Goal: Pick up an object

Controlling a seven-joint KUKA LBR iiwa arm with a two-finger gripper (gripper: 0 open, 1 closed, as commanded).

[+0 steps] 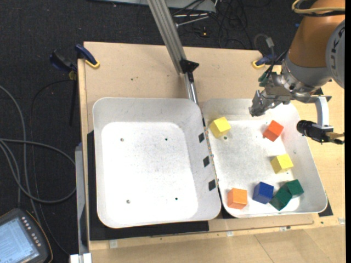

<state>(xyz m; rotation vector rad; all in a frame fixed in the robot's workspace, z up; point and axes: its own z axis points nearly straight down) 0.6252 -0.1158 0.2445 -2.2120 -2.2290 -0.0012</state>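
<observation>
Nearest the bench's front edge, the right bin (pixel 307 163) holds a row of blocks: orange block (pixel 237 197), blue block (pixel 263 192), and two dark green blocks (pixel 287 194) touching each other at the front right corner. Farther back in that bin, a yellow block (pixel 282 163) near the right wall. Beyond it, a red-orange block (pixel 272 130), and well apart toward the left wall another yellow cube (pixel 220 127). Left bin (pixel 104 163): bare white floor with specks. At the far rim of the right bin the gripper (pixel 259 106) hangs just beside the red-orange block, apart from it; nothing seen between its tips, and whether they are spread or pressed together cannot be told.
</observation>
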